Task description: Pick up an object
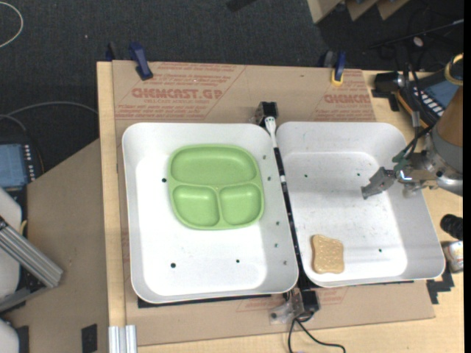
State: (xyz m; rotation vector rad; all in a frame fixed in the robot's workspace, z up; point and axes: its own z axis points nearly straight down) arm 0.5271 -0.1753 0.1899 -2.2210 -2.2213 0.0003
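A tan slice of toast point(327, 254) lies flat near the front left corner of the right bin point(324, 134). My gripper point(373, 187) hangs over the right half of that bin, reaching in from the right edge. It is well behind and to the right of the toast, apart from it. I see nothing held in it.
The left bin point(147, 219) holds a green divided plate point(216, 186) with three compartments. A black ridge point(283, 197) runs between the two bins. Both sit on a cardboard-covered bench point(221, 87) held by blue and yellow clamps at the back.
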